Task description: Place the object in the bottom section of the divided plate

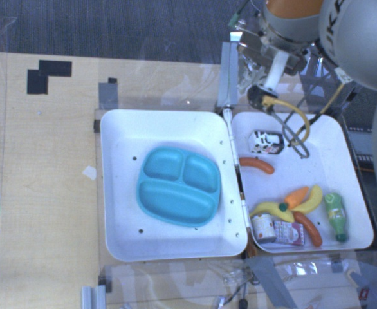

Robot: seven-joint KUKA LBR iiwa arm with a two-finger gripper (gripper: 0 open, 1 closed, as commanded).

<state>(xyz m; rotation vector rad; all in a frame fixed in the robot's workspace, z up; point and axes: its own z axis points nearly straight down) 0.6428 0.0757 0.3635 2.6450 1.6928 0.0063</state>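
A blue divided plate (179,187) lies in the left bin (118,237). It has two small sections on its far side and one long section on its near side, and nothing rests on it. My gripper (258,69) hangs high over the far edge of the right bin (356,172), under the orange-banded wrist, apart from every object. Below it in the right bin lie a small black-and-white object (266,142) and an orange sausage (257,165).
Near the front of the right bin sit a banana (312,201), a carrot (296,197), a green bottle (335,216), a small can (263,228), a pink carton (289,233) and a second sausage (312,230). A raised wall divides the two bins.
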